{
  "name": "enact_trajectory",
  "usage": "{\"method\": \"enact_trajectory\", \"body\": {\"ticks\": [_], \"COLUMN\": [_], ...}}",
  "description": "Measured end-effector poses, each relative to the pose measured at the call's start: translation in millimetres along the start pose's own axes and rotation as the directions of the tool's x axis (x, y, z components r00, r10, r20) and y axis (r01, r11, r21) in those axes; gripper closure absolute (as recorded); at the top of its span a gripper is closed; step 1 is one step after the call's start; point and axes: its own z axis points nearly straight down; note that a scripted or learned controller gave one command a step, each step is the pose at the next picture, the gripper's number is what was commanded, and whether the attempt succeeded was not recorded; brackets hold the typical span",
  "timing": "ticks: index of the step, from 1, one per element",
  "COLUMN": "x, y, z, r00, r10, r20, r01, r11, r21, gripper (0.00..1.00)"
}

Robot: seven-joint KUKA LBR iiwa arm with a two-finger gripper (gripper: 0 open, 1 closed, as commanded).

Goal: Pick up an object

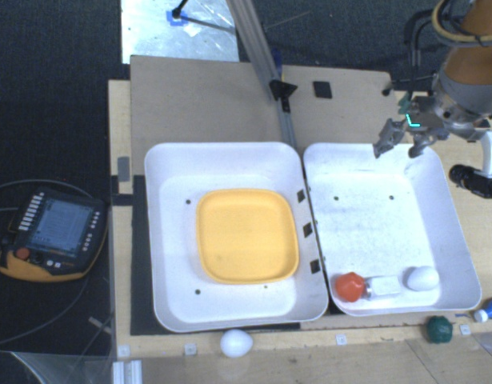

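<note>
Orange ball (350,286) and white egg (422,278) lie unobstructed, far from the open, empty claw (401,146).

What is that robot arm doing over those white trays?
It is trying to pick something up. Its gripper hangs open above the far end of the right bin, with nothing between its fingers. The things it could grab lie at the near end of that bin: an orange ball, a small clear block and a white egg. The left bin holds a yellow plate.
</note>
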Motion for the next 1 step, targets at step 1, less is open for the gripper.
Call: {"method": "enact_trajectory", "body": {"ticks": [1], "x": [0.0], "y": [0.0], "z": [0.0], "r00": [1.000], "r10": [0.000], "r20": [0.000], "r01": [0.000], "r11": [1.000], "r21": [0.000], "gripper": [0.00]}}
